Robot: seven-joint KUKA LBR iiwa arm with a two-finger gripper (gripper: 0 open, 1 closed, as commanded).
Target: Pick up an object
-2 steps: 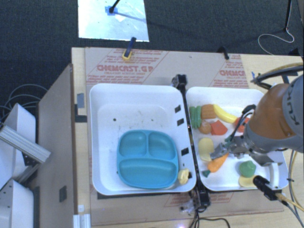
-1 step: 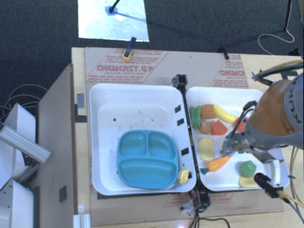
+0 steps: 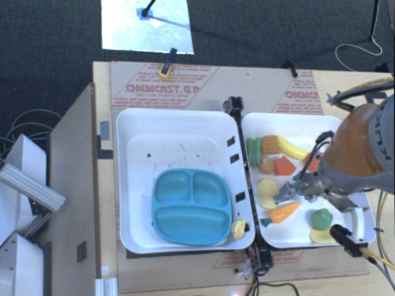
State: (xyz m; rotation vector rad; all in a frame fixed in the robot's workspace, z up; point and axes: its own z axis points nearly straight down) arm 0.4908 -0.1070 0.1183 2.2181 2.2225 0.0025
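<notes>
Camera view, near edge: tan bench (image 3: pixel 74 184) carrying two white bins. Left bin (image 3: pixel 139 131) holds a blue divided plate (image 3: pixel 191 205); small yellow piece (image 3: pixel 239 229) at the plate's 4 o'clock. Right bin (image 3: pixel 290 121) holds toy food. Gripper (image 3: pixel 289 193) sits low over an orange carrot (image 3: pixel 284 212), at the carrot's 12 o'clock; whether its claw is apart or together, cannot tell. Beyond: dark carpet (image 3: pixel 49 36), pale sheet (image 3: pixel 145 17) at 12 o'clock.

Arm (image 3: pixel 364 147) cut by right edge; tool (image 3: pixel 285 194) fingers possibly blurred.
</notes>
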